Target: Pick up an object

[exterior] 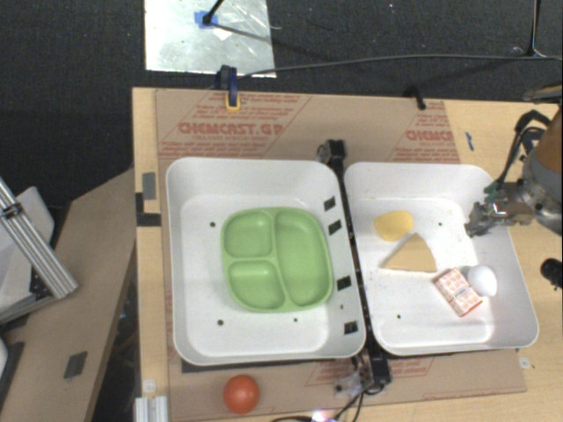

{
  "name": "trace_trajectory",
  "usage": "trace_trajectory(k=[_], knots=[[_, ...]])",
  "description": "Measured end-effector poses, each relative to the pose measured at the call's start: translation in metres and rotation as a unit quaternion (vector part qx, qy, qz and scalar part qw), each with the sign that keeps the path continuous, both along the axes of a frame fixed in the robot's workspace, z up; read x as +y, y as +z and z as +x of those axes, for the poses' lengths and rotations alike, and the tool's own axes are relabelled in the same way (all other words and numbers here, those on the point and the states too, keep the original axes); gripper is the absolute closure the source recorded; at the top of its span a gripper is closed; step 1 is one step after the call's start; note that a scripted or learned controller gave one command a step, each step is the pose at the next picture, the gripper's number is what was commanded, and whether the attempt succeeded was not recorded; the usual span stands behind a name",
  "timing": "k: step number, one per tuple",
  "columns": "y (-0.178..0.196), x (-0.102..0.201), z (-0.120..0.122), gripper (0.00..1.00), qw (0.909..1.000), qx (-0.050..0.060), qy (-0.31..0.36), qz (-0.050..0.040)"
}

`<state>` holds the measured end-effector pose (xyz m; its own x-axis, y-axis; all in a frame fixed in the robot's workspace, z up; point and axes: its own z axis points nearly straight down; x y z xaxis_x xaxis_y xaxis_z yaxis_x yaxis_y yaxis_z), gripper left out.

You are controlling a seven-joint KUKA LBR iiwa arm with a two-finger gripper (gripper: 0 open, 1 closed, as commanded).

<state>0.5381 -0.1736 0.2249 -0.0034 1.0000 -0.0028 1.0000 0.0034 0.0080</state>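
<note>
The right bin (413,331) holds a yellow oval lump (393,225), a tan wedge (411,257), a small red and white box (458,291) and a white egg (482,280). The egg touches the box's right side. My gripper (480,217) hangs at the right bin's right rim, above and to the right of the wedge, with the arm behind it at the view's right edge. Nothing shows between its fingers.
The left bin (198,323) holds a green divided tray (276,258). An orange-red ball (240,393) lies on the bench in front of the left bin. Black clips run down the seam between the bins. A metal rail stands at the far left.
</note>
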Motion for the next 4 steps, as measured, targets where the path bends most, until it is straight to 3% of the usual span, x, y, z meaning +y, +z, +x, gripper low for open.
trace_trajectory(k=[1, 4], knots=[[0.024, 0.000, 0.001, 1.00, 1.0000, 0.002, 0.001, 0.0007], [0.014, 0.166, 0.004, 1.00, 1.0000, 0.003, 0.004, 0.0025]])
